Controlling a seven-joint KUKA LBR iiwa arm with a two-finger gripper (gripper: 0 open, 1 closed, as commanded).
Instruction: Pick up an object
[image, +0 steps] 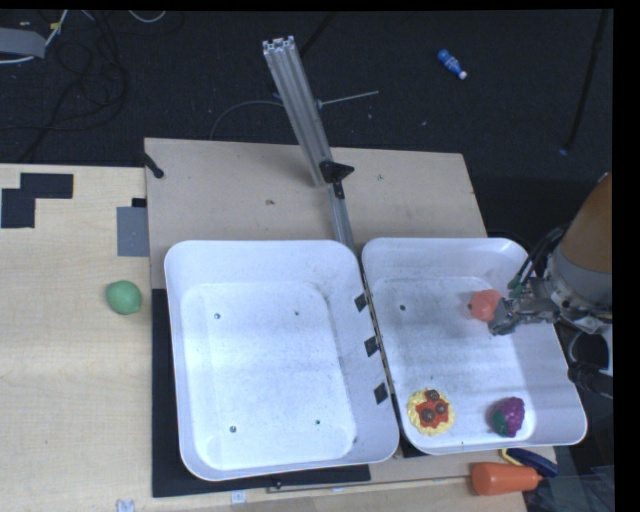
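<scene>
Leftmost, I see a green ball (124, 297) on the worktop; in the right bin (440, 260), a salmon-coloured object (483, 304) touches my end effector (503, 320), whose state I cannot tell. Off-centre contact could shove it aside.

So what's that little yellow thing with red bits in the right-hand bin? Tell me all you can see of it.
The yellow thing is a small, round, flattish piece with a bumpy edge and red and dark blobs on top, perhaps a toy pizza. It lies flat on the floor of the right bin, near its front left corner, apart from the purple item. Nothing touches it.
</scene>
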